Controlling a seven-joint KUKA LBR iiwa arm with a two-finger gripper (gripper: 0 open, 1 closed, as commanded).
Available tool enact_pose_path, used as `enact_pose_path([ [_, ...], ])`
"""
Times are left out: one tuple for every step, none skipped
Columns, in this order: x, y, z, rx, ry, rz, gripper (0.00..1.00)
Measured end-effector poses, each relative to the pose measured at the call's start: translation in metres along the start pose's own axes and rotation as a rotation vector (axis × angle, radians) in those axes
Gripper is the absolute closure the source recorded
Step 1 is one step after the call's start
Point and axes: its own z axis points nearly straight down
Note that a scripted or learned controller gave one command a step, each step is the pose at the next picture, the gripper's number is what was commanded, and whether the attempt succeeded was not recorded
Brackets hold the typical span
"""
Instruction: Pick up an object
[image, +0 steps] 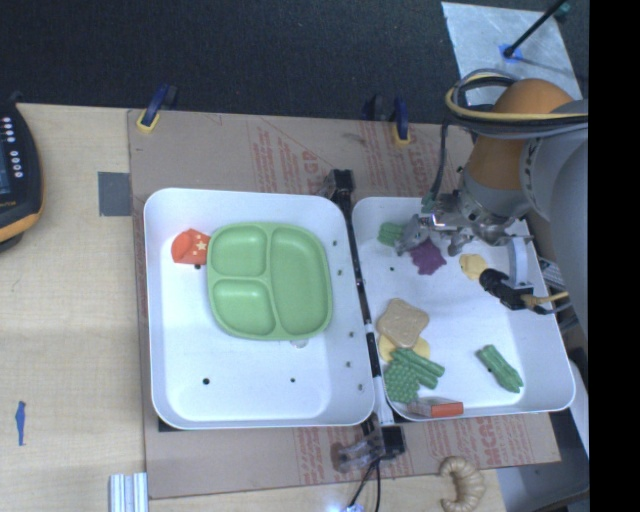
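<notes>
Your gripper hangs low in the right bin's upper part, over the purple piece; whether it grips, you cannot tell from here.

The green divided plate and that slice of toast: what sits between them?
In the camera view, between the green plate and the toast lie bare white floor of the left bin, then the two bins' adjoining rims.

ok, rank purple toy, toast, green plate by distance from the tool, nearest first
Measured from the tool:
1. Purple toy, just below it in the right bin.
2. Toast, lower, near the bins' divider.
3. Green plate, in the left bin.
</notes>
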Motion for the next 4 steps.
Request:
enact_pose_path([
  [-0.016,0.0,-0.006,-0.005,0.0,0.003,0.0],
  [0.039,-0.06,0.001,0.004,0.004,-0.005,0.0],
  [0.03,0.003,-0.009,-0.01,0.0,-0.003,0.0],
  [-0.024,0.0,-0.042,-0.007,-0.001,0.003,0.0],
])
